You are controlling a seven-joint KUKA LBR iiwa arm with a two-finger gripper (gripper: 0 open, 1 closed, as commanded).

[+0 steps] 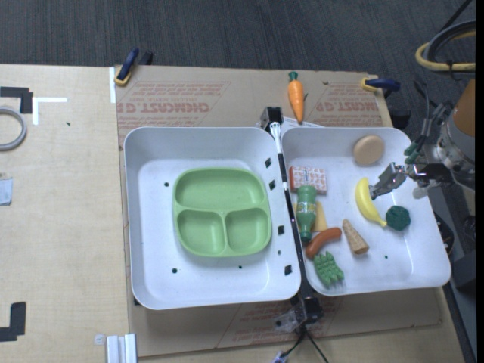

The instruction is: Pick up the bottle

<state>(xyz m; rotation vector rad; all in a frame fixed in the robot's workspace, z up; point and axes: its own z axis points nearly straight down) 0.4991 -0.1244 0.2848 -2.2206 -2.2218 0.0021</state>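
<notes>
Two fingers of my gripper (387,181) stood a little apart with nothing between them, hanging over the right bin (423,271) near its right wall. Just below and left of the gripper lay the yellow banana (368,201), with the dark green broccoli (398,218) beside it toward the bin's right wall. A tan round bun (369,150) sat near the bin's far right corner, and a small cone (355,236) lay nearer the middle.

Across the bin, against its left wall, was the bottle (305,211): green, lying on its side with its long axis running far to near. It was crowded. A red-and-white box (308,178) touched its far end, a sausage (324,240) lay by its near end, and a green bumpy piece (328,268) lay further toward the near left corner. A yellow sliver showed just beside its right flank.

I judged the bottle a light, stiff plastic toy, smooth and round, so likely to roll or slip from a shallow pinch. The best hold seemed across the middle of its body, fingers spanning its width, though the wall left little room on that side.

The left bin (144,225) held a green divided plate (222,212). A toy carrot (296,95) lay on the tabletop (60,225) beyond the bins.
</notes>
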